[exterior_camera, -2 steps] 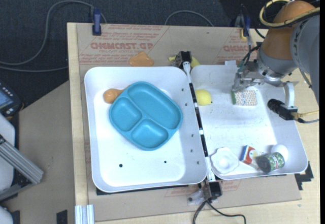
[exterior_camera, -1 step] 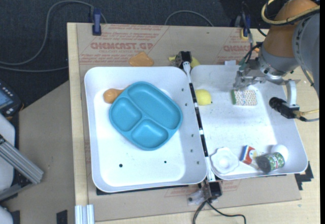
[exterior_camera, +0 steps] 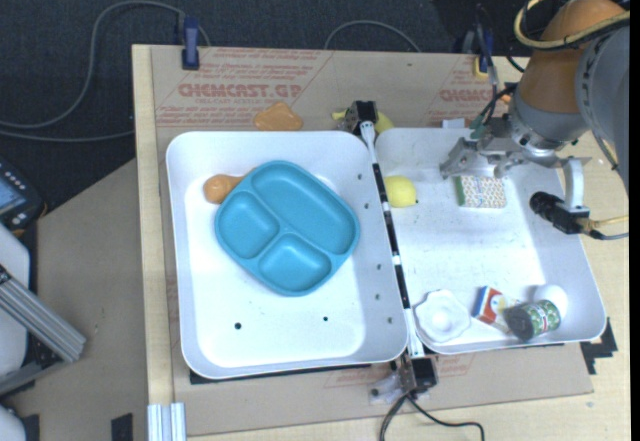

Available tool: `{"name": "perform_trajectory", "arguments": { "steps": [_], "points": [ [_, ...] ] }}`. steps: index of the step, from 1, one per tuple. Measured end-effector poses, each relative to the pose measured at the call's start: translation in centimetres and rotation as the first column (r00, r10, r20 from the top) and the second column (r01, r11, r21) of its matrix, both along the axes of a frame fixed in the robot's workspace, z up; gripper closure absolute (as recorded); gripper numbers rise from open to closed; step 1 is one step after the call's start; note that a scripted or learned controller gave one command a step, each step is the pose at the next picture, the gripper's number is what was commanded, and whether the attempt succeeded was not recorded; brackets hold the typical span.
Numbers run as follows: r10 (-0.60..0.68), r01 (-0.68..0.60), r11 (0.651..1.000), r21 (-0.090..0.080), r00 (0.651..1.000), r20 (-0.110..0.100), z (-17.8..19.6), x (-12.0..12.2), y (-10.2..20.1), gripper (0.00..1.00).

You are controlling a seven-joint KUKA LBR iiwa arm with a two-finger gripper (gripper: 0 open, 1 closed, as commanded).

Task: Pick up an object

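My gripper [exterior_camera: 482,161] hangs over the far part of the right bin [exterior_camera: 560,259], just above a small patterned packet [exterior_camera: 482,193] with a green edge. A yellow lemon-like fruit [exterior_camera: 400,192] lies at the right bin's left wall. Near the front of that bin sit a white cup [exterior_camera: 441,315], a red and white carton [exterior_camera: 487,302] and a green can [exterior_camera: 531,319] on its side. In the left bin [exterior_camera: 200,329], a blue divided plate [exterior_camera: 287,225] lies with an orange lump [exterior_camera: 217,188] beside its far left rim.
An orange piece [exterior_camera: 278,116] and a yellow and black item [exterior_camera: 361,115] rest on the board behind the bins. Cables run across the dark floor at the back. The grey arm with its orange band [exterior_camera: 565,39] stands over the right bin's far right corner.
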State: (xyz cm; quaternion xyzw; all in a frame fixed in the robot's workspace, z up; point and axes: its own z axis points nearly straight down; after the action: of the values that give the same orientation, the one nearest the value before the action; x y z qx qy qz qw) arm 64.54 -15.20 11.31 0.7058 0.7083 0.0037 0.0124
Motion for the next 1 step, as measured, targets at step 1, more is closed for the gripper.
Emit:
{"name": "perform_trajectory", "arguments": {
  "steps": [1],
  "points": [
    [-0.002, 0.002, 1.0, 0.007, 1.0, -0.014, -2.44, 0.49, 0.01, 0.0]
  ]
}}
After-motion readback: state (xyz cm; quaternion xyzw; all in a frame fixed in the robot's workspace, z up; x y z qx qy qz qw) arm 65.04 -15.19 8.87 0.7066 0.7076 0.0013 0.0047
